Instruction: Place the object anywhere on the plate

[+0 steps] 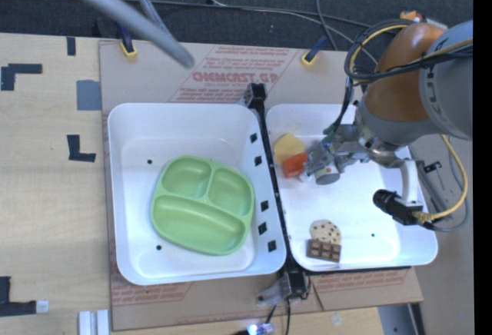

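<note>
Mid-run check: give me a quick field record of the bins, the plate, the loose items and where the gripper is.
left bin: holds the green plate, three compartments, nothing on it
right bin: holds the loose items
yellow piece: near the divider, touching the orange-red piece
cookie: near the front wall, beside the brown waffle block
gripper: low in the right bin, next to the orange-red piece
grasp: not confirmed

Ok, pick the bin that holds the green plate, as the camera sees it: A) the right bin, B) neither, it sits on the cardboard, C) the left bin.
C: the green plate lies flat inside the left bin, while the gripper is over the right bin.
</note>
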Available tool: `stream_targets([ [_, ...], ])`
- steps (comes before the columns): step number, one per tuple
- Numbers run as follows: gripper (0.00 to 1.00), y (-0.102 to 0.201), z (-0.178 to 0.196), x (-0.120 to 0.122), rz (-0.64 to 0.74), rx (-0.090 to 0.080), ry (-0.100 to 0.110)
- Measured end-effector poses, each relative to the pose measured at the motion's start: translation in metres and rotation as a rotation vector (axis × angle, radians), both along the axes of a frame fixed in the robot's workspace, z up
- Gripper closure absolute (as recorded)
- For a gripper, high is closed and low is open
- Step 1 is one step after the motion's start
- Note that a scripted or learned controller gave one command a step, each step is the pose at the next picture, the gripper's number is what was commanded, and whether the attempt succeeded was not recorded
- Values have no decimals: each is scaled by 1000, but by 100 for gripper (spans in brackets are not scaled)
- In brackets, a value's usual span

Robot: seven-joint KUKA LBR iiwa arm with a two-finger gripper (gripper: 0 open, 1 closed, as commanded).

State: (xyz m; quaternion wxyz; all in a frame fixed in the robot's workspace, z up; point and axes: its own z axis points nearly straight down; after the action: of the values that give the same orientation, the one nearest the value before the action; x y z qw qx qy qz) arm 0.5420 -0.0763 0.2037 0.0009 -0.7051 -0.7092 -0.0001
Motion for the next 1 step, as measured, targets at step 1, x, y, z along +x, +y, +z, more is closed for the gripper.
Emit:
stream_targets([
  [1,100,55,12,4,2,0,-1],
])
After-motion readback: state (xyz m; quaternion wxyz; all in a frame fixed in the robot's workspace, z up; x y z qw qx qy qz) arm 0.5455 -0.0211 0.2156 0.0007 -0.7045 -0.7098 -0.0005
